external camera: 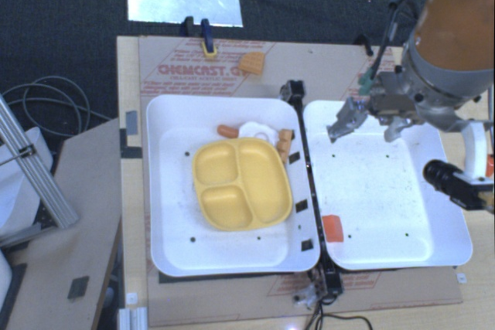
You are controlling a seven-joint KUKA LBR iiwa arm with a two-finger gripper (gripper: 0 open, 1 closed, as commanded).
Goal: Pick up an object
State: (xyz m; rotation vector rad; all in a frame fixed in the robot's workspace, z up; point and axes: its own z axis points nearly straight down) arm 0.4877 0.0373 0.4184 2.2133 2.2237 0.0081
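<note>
1 orange block (332,228), right bin's (433,247) near-left corner | tool (366,126) spread, holding nothing

Bench (131,189) with two white bins (166,243)

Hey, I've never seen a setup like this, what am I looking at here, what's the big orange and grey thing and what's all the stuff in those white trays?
One camera looks down at a slant on a bench with two shallow white bins. The orange and grey thing is a robot arm reaching in from the right; its two-finger gripper hangs open over the right bin, holding nothing. The left bin holds a yellow divided plate, a small sausage-shaped toy, a white piece and a tan piece. An orange block lies in the right bin.
</note>
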